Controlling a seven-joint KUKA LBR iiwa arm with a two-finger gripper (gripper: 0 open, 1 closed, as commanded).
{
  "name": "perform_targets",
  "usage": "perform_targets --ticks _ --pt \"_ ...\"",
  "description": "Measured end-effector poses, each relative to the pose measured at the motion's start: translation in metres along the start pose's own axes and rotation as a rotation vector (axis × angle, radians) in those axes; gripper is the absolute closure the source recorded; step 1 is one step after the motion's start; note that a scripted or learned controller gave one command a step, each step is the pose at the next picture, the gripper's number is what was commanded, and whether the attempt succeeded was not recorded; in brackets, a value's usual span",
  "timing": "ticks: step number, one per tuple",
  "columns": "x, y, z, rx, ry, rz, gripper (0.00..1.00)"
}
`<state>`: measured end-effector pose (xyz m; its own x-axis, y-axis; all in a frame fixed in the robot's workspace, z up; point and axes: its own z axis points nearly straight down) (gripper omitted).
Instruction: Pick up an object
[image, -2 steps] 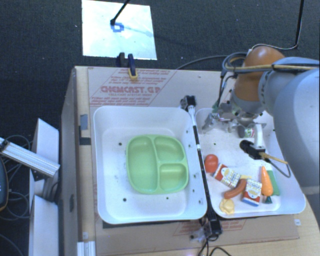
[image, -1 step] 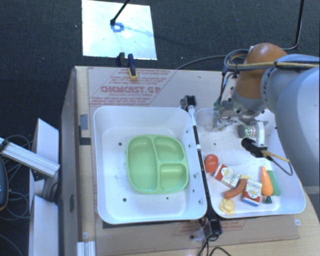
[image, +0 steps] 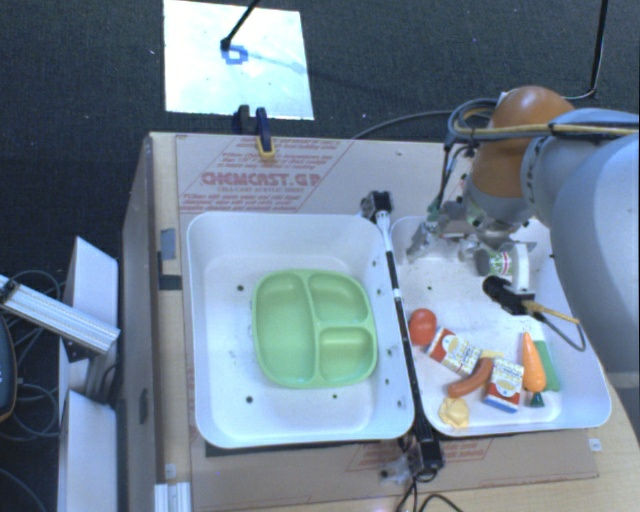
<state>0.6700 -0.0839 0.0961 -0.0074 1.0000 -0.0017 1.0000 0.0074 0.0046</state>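
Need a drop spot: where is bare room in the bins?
Left bin: bare floor all round the green tray. Right bin: a bare strip between the tomato and the gripper; its lower end is crowded with toy food.

Bright, even overhead light; soft focus, faint shadows.

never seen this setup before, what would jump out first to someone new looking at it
The bright green divided plate lies alone in the left bin, the strongest colour there. The big grey arm with its orange band leans over the far end of the right bin, its gripper low over the white floor. Nearer the camera in that bin sits a cluster of small toy foods, among them a red tomato, a carrot and a sausage.
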Motion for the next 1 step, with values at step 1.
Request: perform_targets --ticks 1 --pt "-0.0002 -0.001 0.0112 0.002 0.001 0.003 0.0"
